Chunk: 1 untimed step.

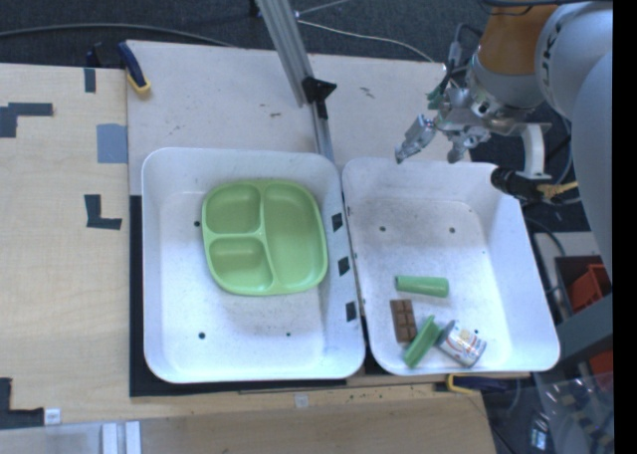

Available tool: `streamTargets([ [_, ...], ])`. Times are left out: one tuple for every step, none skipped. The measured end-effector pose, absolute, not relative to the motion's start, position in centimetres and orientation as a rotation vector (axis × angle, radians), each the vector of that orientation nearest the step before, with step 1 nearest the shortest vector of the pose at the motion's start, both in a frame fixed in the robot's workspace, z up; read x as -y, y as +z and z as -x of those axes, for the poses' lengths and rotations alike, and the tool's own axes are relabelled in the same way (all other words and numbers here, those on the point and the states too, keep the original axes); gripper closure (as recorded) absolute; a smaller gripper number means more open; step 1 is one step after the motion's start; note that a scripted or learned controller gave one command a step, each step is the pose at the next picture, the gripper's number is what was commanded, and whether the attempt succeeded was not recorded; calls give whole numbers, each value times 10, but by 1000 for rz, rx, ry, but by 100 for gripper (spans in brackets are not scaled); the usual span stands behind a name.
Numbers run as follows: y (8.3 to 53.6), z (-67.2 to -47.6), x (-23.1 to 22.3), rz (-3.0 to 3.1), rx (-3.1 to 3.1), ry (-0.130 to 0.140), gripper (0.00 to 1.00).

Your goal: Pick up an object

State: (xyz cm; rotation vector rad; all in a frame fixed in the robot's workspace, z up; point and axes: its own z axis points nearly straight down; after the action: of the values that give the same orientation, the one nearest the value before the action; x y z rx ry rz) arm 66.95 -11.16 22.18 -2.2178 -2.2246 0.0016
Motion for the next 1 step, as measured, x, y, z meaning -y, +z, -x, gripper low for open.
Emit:
streamTargets([
  [222,-670,112,2218,2225,2,0],
])
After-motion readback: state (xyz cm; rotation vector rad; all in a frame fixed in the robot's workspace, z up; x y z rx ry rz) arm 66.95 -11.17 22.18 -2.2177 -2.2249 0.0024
